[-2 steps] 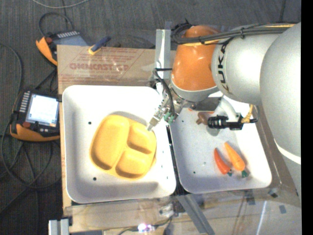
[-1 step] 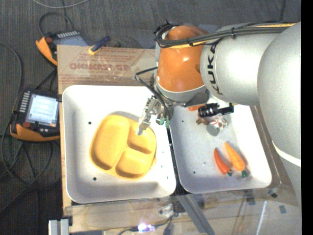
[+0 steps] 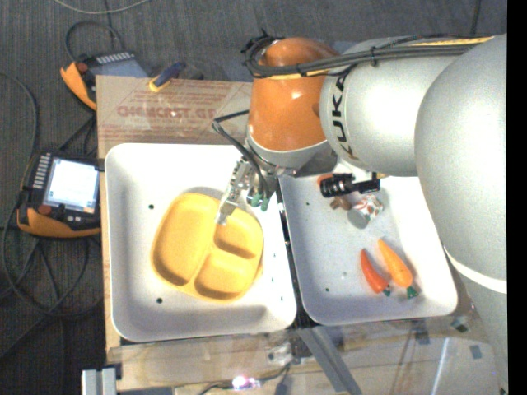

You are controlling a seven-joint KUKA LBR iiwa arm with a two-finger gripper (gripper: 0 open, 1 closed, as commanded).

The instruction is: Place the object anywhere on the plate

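The yellow plate (image 3: pixel 210 253) lies directly beneath my gripper (image 3: pixel 235 196) in the left bin (image 3: pixel 123 303); the two carrots (image 3: pixel 385 268) lie well off to its right in the right bin (image 3: pixel 329 295). I cannot tell how my gripper stands. Beyond it, behind the bins, lies brown cardboard (image 3: pixel 165 113) on dark carpet (image 3: pixel 49 48), and a handheld pendant (image 3: pixel 62 192) sits far to its left.

— Arm housing specification?
— Large, smooth, rounded light-grey arm casing (image 3: pixel 428 97) with black "KUKA" lettering (image 3: pixel 339 126); glossy orange band (image 3: pixel 284 97) above the wrist.
— Cabling and end fitting?
— Black cables run over the top; slim metallic two-finger gripper (image 3: pixel 233 197).
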